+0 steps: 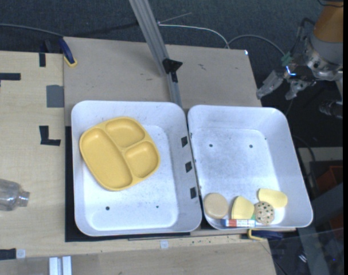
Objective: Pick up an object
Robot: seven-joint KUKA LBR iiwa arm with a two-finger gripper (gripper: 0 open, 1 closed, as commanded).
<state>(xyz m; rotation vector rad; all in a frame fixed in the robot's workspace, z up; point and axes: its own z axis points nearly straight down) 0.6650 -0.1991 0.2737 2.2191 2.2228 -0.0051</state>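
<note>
Yellow and tan toy food pieces sit clustered in the near corner of the right white bin [277, 119]: a tan round bun [215, 205], a yellow wedge [241, 208], a speckled round cookie [265, 212] and a yellow slice [272, 197]. The hand [282, 82] hangs beyond that bin's far right corner, well apart from them; I cannot tell whether it is open. Any pick means travelling toward the camera, down the bin. A yellow divided plastic plate [119, 152] lies farther off, leftward.

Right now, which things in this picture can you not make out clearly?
- Gripper, camera view: small and blurred, so finger state is unclear.
- Arm: cut off by the top right edge.
- Small objects in the right bin: too small to identify.
- Clear bottle: cut off by the left edge.
</note>
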